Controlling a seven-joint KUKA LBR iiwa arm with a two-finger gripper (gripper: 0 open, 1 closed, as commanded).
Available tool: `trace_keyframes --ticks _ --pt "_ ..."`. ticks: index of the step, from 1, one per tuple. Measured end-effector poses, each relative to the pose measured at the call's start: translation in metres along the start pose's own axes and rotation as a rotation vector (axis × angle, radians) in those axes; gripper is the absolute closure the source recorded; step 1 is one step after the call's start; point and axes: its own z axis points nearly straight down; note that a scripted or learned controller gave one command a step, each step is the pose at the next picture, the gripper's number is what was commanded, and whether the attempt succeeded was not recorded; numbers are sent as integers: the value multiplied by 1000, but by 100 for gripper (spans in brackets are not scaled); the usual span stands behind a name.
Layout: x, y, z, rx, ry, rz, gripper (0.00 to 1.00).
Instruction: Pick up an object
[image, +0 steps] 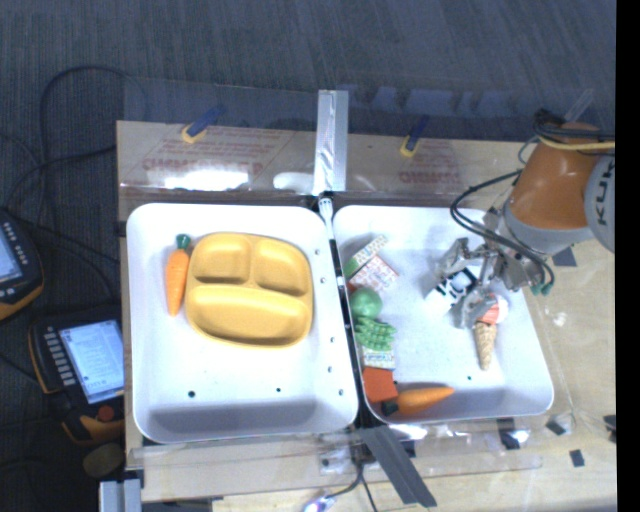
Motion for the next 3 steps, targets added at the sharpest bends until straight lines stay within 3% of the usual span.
trace_keyframes --ticks 1,2,3 --pt "2 0 0 4 -1 -38 0" --pt "-7 50 0 2 0 -94 0" --pt "27 4 -1 -2 1 -175 0"
